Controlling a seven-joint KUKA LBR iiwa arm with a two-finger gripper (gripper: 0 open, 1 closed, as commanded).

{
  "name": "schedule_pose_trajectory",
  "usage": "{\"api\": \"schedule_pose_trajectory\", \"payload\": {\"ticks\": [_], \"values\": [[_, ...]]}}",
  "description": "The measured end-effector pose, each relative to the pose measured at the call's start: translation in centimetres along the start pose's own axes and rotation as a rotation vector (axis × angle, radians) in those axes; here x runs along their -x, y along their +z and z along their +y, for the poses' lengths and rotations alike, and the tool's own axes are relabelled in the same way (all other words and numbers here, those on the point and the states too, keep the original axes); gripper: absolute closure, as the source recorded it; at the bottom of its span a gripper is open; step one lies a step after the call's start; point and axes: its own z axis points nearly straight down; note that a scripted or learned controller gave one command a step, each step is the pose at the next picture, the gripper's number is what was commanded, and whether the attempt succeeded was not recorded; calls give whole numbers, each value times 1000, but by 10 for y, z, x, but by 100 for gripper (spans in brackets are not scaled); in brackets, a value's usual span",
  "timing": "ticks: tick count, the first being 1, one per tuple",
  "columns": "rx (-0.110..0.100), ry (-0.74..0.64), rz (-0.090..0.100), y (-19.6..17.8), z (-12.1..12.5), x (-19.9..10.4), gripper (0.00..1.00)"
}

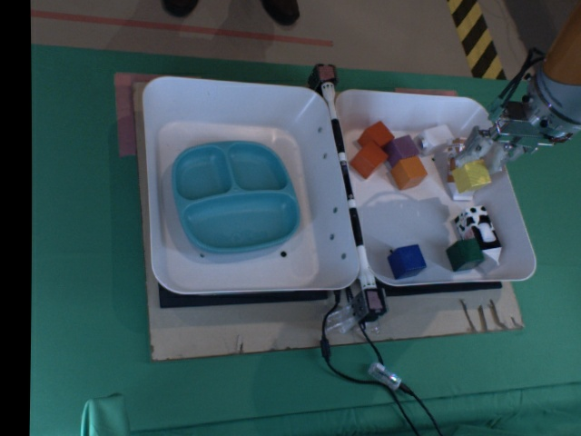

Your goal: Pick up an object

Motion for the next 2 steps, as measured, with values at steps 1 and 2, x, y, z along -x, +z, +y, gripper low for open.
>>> {"api": "schedule_pose_trajectory", "payload": {"ticks": [1,2], "values": [[0,0,0,-98,13,3,100],[-4,0,2,-53,12,-46,100]]}}
